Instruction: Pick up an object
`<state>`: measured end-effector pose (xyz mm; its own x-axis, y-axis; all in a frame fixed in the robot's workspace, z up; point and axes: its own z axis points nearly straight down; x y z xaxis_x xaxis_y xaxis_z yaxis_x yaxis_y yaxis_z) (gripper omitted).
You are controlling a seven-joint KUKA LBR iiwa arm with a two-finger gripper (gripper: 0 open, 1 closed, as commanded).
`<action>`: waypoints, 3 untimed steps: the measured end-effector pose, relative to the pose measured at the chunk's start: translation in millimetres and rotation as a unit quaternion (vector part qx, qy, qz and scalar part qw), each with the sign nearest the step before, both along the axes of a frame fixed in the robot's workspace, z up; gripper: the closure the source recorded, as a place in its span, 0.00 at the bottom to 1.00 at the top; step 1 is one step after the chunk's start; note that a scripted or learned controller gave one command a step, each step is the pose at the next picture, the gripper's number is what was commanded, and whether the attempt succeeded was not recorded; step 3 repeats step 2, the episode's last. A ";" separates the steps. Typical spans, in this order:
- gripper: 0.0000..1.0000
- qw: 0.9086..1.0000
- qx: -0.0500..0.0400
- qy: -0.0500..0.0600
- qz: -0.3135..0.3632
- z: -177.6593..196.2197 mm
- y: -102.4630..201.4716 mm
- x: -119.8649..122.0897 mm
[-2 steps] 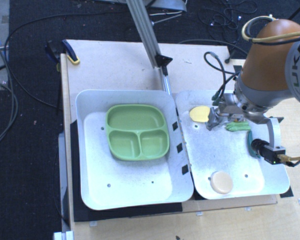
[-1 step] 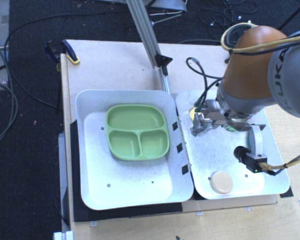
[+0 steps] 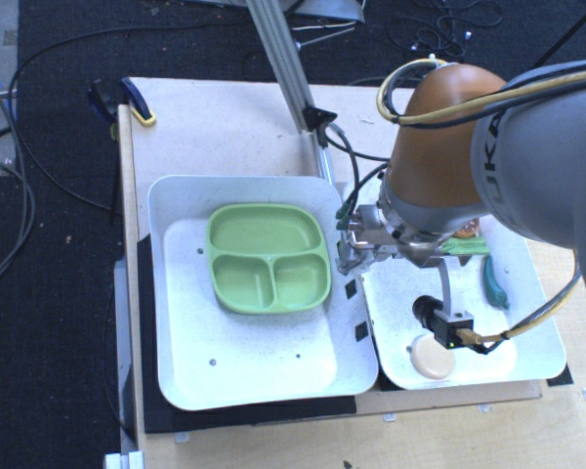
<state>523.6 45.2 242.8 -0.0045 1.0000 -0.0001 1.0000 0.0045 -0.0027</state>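
My gripper (image 3: 369,246) hangs low over the left edge of the right bin (image 3: 542,355), close to the wall between the two bins. The big grey and orange wrist above covers most of it. In the right bin lie a round beige object (image 3: 432,361) near the front, a teal curved object (image 3: 495,283) at the right, and a green flat piece (image 3: 466,247) with a small orange bit (image 3: 466,229) peeking out beside the wrist. Nothing shows in the gripper's grasp.
The left bin (image 3: 176,360) holds a green divided plate (image 3: 270,258) in its back half. A slanted metal pole (image 3: 283,52) rises from behind the bins. A blue and yellow tool (image 3: 137,101) lies at the bench's back left corner.
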 end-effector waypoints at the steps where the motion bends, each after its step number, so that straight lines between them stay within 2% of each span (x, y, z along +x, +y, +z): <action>1: 1.00 1.000 0.000 -0.001 0.001 -0.5 47.3 -1.1; 2: 0.00 1.000 0.000 -0.001 -0.001 -0.4 45.0 -0.8; 3: 0.00 1.000 0.000 -0.001 -0.001 -0.4 45.0 -0.8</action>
